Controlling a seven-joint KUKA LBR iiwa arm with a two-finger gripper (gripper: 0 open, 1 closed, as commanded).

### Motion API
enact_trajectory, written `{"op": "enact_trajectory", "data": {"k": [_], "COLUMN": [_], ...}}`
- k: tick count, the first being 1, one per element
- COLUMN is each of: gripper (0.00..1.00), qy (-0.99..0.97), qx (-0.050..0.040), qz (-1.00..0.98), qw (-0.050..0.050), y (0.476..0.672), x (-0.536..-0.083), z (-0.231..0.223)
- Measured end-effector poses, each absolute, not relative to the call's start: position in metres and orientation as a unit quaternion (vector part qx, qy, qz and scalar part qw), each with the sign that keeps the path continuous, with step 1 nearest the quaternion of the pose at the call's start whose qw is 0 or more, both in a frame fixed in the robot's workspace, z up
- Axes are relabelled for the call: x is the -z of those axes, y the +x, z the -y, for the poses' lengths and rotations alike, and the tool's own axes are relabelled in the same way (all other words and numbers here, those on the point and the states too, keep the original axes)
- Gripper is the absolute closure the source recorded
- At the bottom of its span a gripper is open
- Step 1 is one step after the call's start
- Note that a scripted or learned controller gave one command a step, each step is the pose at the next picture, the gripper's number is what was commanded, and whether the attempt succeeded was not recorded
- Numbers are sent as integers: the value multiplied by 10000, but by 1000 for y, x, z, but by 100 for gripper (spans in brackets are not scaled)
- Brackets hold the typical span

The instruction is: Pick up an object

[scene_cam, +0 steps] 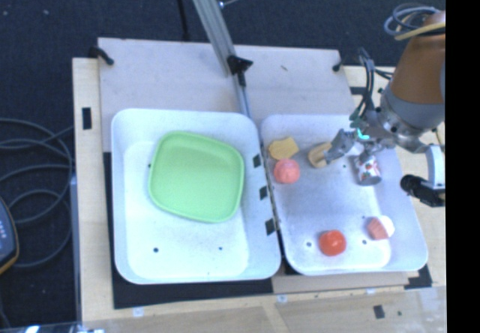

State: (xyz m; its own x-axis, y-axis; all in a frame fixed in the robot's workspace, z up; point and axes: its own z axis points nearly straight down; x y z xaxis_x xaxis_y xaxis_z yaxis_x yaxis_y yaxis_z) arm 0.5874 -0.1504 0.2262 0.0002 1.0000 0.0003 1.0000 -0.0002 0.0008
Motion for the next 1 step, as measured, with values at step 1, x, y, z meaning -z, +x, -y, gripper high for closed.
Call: {"op": "enact_trajectory", "data": {"k": [1], "gripper": [0], "qy": [7072], "qx": [-4], "qz": [-7070], "qw": [2], "y": [587], "x": [-226], "z": [150]}}
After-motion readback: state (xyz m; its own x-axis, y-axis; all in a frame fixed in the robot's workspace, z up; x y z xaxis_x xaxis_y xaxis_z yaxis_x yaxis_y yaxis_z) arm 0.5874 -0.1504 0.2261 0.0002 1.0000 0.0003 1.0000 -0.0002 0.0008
